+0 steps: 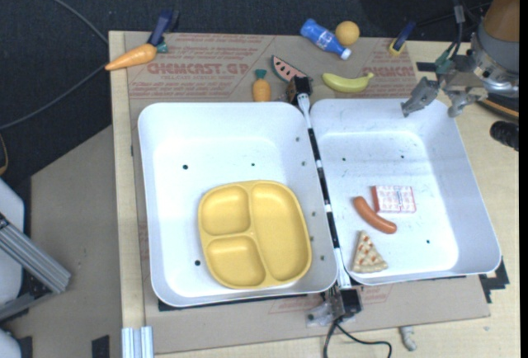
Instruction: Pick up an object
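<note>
One arm: reaching in from 3 o'clock, wrist up at the top right corner of the right bin [462, 183].
Gripper [437, 96]: hovering over the bin's far right rim, two fingers [415, 101] splayed apart, nothing between them, released.
Height: looks well above the bin floor, judging by the gap to the white surface below; hard to be sure from one slanted view.
Nearest candidates: three items on the right bin floor, all toward 7 o'clock from the gripper.
Pink wafer pack [393, 199]: flat, squarish, closest of the three, lying at about 7 o'clock, well apart from the fingers.
Sausage [374, 214]: just beside the pack at its lower left, touching or nearly so; long axis running from 10 o'clock to 4 o'clock.
Pizza slice [368, 255]: farther along the same bearing, near the bin's front wall, point toward 12 o'clock.
Key relation: travel down and toward 7 o'clock; for the sausage, probably best to close across its short side, on a line from 1 to 7 o'clock.
Risk: pack and sausage so close that a finger may land on the wrong one.
Left bin [165, 142]: yellow divided plate [254, 233] only, at 8 o'clock, much farther off.
Outside the bins: banana [347, 82], bottle [323, 38], carrot [132, 58] on the bench at 9 to 10 o'clock.
</note>
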